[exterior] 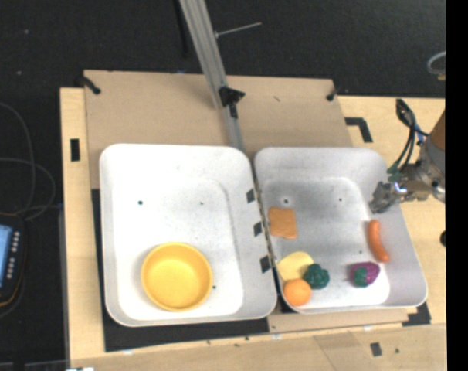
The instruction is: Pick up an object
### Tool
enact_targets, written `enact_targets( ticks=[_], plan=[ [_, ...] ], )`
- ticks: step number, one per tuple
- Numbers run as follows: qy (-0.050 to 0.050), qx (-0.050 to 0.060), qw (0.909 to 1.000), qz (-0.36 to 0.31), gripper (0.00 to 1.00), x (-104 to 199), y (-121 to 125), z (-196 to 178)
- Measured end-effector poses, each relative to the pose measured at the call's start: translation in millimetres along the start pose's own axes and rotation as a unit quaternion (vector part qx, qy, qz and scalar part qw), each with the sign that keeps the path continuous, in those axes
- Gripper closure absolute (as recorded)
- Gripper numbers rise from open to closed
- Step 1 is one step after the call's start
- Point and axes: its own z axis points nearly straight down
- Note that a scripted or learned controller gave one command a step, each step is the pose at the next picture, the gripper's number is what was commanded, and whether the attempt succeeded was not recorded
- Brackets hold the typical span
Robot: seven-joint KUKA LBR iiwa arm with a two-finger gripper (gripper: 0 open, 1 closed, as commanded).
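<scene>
Orange and slim, the sausage (pixel 378 240) lies near the right bin's (pixel 327 168) right wall, long axis toward us, just below our gripper (pixel 382 198); how its grasp stands, we cannot tell.

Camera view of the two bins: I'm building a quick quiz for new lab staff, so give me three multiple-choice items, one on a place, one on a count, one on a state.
1. Where is the yellow bowl?
A. Left bin, near corner
B. Right bin, far corner
C. On the bench outside the bins

2. How many items lie in the right bin?
A. Two
B. Six
C. Nine

3. Where is the hand?
A. Over the left bin
B. At the right bin's right rim, above the orange sausage
C. Pressed into the bowl

Key: 1 A, the bowl sits at the near side of the left bin. 2 B, six separate pieces lie there. 3 B, it reaches in by that rim.
</scene>
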Motion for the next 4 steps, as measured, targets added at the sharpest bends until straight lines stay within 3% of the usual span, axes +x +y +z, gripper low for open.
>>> enact_targets(
  ticks=[3, 4],
  plan=[
    [0.001, 0.003, 1.0, 0.0, 1.0, 152, 51, -18],
    [0.001, 0.003, 1.0, 0.001, 1.0, 189, 68, -15]
  ],
)
